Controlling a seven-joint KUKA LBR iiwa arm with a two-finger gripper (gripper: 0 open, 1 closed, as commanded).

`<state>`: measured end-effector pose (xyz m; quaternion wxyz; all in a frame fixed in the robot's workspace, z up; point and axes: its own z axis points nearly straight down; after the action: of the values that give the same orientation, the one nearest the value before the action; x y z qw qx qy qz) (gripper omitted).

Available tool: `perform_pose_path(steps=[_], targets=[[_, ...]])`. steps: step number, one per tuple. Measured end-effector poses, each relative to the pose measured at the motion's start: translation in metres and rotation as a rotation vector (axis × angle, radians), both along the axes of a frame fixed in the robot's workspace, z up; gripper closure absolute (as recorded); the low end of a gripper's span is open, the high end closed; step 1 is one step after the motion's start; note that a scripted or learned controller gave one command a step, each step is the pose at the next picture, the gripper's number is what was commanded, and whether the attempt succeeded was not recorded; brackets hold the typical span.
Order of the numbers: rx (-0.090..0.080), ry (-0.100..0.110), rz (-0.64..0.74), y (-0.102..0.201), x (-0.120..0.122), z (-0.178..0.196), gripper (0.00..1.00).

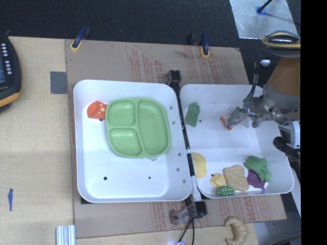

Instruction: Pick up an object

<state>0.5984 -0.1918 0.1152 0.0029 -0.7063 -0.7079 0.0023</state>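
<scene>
1. At the far left edge of the wooden worktop (30, 152) lies a dark handheld controller with an orange rim (7, 73).
2. A brown cardboard sheet (133, 60) lies under both bins, pinned at its far edge by a yellow clamp (79, 39) and a blue-and-yellow clamp (204, 46).
3. The left shallow white bin (92, 188) holds a light green plastic plate with three compartments (138, 127), lying flat in the bin's far half.
4. A small red toy with a yellow spot (96, 109) rests against the plate's left rim.
5. The right shallow white bin (214, 142) stands just beside the left one.
6. Near its far left wall lies a long dark green toy vegetable (192, 114).
7. A pale yellow rounded toy (198, 165) sits against the bin's left wall.
8. Along the near edge cluster a small yellow piece (218, 179), a green bumpy piece (224, 191), a tan slice of toy bread (236, 177), a purple toy (255, 180) and a green leafy toy (257, 166); several of these touch.
9. A small red-orange object (225, 120) lies in the bin's far half, at the tip of the tool (236, 117).
10. Whether the tool is open, closed or gripping that object cannot be told.
11. The grey arm with its orange band (283, 78) reaches in over the bin's right side.
12. A tan curled object (236, 230) lies on the worktop, in front of the right bin.
</scene>
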Motion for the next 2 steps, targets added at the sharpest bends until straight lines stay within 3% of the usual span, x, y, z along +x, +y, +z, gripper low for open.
perform_pose_path(steps=[1, 2], targets=[[0.002, 0.005, -0.002, -0.021, -0.089, -0.025, 0.00], [-0.007, -0.023, 0.006, -0.020, 0.004, 0.116, 0.00]])
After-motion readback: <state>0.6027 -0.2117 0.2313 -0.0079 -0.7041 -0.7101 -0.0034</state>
